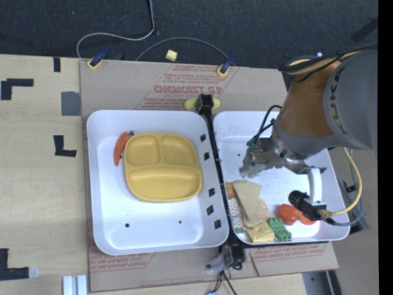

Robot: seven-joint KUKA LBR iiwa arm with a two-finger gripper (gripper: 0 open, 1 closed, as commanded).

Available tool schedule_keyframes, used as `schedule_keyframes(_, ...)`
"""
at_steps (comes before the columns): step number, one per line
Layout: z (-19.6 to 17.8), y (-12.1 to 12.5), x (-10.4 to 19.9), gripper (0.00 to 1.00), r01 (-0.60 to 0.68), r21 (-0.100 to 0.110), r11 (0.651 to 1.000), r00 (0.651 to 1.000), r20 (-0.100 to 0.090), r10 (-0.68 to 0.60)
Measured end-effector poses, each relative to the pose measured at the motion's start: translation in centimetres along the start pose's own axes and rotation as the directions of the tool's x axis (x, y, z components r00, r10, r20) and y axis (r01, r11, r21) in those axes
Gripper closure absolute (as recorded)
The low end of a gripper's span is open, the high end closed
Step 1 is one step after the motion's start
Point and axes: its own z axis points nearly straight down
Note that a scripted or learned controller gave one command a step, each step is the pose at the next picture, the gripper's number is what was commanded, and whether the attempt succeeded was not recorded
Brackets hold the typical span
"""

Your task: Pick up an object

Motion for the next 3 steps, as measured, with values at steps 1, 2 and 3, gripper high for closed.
schedule_keyframes(1, 1.0, 0.2, 5.9, 1.00, 0.005, 0.002, 1.000, 1.000, -0.002, -0.005)
schedule_keyframes(2, -3.7, -4.0, 8.6, 1.00, 0.004, -0.002, 1.000, 1.000, -0.003, -0.004)
schedule_keyframes(3, -6.8, -3.8, 0.2, 1.00, -0.008, -0.005, 1.000, 1.000, 0.003, 0.008)
